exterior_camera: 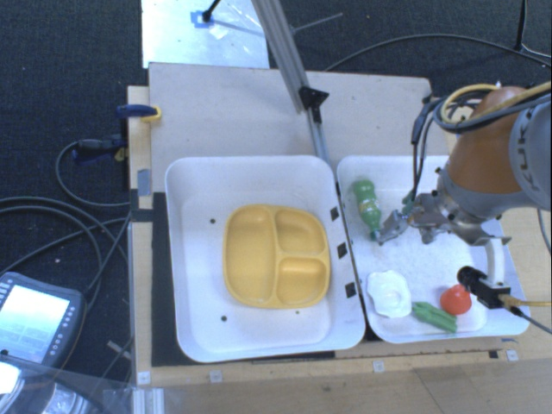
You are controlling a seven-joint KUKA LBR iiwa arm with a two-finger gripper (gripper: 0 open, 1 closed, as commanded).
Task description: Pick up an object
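1. Reaching in from the right, the grey arm (509, 145) hangs over the right bin (431, 169), and its gripper (390, 228) is low, just beside the green bottle (366, 203).
2. The fingers look a little apart, with nothing seen between them.
3. The green bottle lies near the bin's left wall.
4. A white object (390, 292), a green vegetable (434, 316) and a red ball (455, 299) lie along the front.
5. The left bin (198, 257) holds a yellow divided plate (277, 255).
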